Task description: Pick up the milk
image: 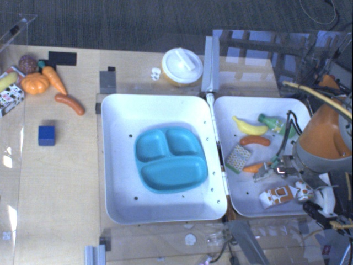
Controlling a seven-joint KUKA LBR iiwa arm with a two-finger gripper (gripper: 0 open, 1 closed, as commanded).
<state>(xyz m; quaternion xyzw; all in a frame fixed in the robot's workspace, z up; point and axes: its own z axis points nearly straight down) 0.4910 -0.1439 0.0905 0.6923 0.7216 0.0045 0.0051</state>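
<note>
Milk (284, 195) lies flat low in the right bin (242, 203), near the tool (274, 169); a descent off-centre could nudge it aside.

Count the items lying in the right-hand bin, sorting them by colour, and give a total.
Yellow: 1, the banana
Green: 1, the green bottle
Orange: 2, the sausage and the carrot
Grey-green checked: 1, the packet
White and brown: 1, the milk
Total: 6
</note>
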